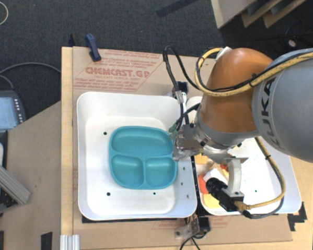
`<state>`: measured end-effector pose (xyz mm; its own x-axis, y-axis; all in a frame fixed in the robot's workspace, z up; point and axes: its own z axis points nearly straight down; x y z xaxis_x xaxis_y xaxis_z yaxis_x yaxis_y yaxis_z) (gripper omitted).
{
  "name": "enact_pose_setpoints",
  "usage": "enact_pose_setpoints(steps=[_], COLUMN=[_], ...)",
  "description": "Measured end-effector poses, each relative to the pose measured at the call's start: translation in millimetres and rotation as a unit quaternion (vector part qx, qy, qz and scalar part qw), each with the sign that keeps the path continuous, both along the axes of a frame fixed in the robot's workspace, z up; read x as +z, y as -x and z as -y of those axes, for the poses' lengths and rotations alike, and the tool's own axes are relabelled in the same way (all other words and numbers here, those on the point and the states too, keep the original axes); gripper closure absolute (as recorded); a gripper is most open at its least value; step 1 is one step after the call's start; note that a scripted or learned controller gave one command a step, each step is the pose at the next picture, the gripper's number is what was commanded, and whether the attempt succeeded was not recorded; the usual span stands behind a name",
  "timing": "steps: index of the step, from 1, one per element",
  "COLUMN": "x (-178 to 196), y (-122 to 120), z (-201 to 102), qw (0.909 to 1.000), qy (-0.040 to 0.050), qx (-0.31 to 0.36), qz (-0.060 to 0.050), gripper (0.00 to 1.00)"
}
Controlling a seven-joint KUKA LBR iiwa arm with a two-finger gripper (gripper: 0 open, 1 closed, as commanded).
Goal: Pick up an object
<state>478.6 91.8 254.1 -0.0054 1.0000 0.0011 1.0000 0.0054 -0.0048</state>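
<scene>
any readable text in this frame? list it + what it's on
"CHEMCAST G P" in red, on the brown board behind the left bin.
Smaller red lines under it: too blurred to read.
"KU", cut off by the frame edge, on the grey arm.

The arm (262, 101), cut off at the frame's right edge, hides most of the right bin (284, 181); the items beneath it (215, 200) are too covered to identify.
</scene>
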Motion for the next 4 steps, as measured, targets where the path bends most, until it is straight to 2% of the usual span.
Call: enact_pose_setpoints(steps=[1, 2, 3, 4], x=[118, 92, 106, 96], y=[-42, -28, 0, -1], z=[4, 55, 30, 65], qw=[1.0000, 1.0000, 1.0000, 1.0000], qy=[-0.0001, 0.0009, 0.0002, 0.0006], qx=[-0.002, -0.005, -0.002, -0.004], qz=[0.009, 0.001, 0.001, 0.001], gripper=[1.00, 1.00, 1.00, 1.00])
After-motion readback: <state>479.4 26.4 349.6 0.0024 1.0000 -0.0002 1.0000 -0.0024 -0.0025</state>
